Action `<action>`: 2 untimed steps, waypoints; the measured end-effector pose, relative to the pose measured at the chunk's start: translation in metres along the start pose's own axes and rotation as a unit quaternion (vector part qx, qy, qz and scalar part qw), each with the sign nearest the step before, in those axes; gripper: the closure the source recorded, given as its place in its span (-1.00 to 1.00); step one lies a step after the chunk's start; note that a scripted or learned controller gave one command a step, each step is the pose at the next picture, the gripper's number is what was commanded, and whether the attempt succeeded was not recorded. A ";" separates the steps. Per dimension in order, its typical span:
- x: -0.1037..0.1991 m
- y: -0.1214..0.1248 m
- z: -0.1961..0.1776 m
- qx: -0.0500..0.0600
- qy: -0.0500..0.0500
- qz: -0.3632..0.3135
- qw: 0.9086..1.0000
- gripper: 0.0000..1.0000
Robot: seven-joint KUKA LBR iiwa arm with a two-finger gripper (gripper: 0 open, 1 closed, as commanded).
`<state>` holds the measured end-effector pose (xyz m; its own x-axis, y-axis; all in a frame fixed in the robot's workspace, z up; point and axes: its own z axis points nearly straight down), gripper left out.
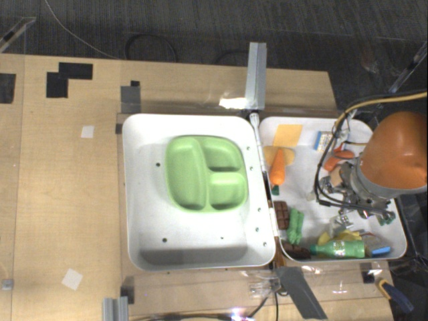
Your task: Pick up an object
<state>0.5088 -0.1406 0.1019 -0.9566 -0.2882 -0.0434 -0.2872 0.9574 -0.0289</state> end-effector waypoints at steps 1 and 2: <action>-0.003 0.006 0.000 -0.001 0.000 -0.046 0.999 -1.00; -0.049 -0.048 0.016 -0.011 0.012 -0.069 0.997 -1.00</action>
<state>0.5701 -0.1728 0.0899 -0.9085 -0.4176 -0.0158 -0.4175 0.9086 -0.0103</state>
